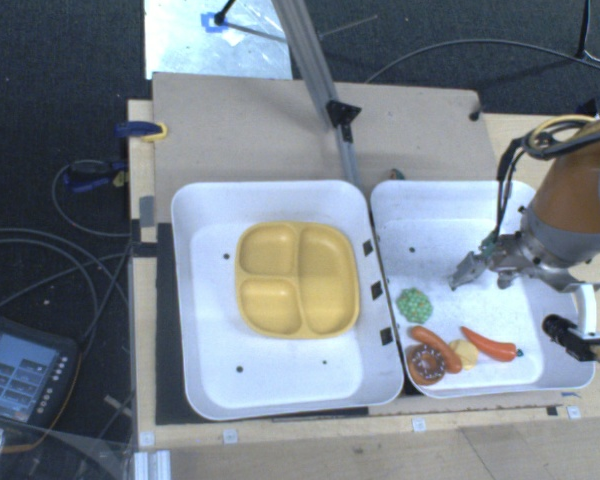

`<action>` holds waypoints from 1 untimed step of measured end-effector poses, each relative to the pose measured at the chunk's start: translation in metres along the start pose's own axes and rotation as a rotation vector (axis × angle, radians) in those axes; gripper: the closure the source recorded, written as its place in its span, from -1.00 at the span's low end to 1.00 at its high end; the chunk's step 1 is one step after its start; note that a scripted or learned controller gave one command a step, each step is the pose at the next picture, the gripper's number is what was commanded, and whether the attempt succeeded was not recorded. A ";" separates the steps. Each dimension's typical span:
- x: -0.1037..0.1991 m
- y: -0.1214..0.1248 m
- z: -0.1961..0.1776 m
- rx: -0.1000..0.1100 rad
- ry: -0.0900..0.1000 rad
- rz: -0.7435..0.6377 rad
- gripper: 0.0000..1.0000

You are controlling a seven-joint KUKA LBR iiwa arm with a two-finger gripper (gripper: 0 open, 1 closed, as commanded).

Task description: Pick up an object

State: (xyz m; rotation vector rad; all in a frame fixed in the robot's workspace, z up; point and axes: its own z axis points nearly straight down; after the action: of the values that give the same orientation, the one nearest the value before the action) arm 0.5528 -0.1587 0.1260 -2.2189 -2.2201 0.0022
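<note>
Two-finger gripper point(483, 265), fingers spread and holding nothing, hovers in the right white bin point(420, 203); toy food clusters at its 6 o'clock, led by a long orange-red plastic pepper point(488, 344). Closing here likely grasps air.

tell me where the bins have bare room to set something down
Left bin: a bare strip rings the yellow divided plate, widest in front. Right bin: bare back-left floor, behind the gripper. Crowded: its front, with green ball, donut, sausage, carrot.
</note>
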 end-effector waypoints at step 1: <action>0.000 0.002 -0.013 -0.006 -0.001 0.000 1.00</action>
State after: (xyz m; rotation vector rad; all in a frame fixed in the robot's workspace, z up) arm 0.5545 -0.1591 0.1395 -2.2225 -2.2242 -0.0037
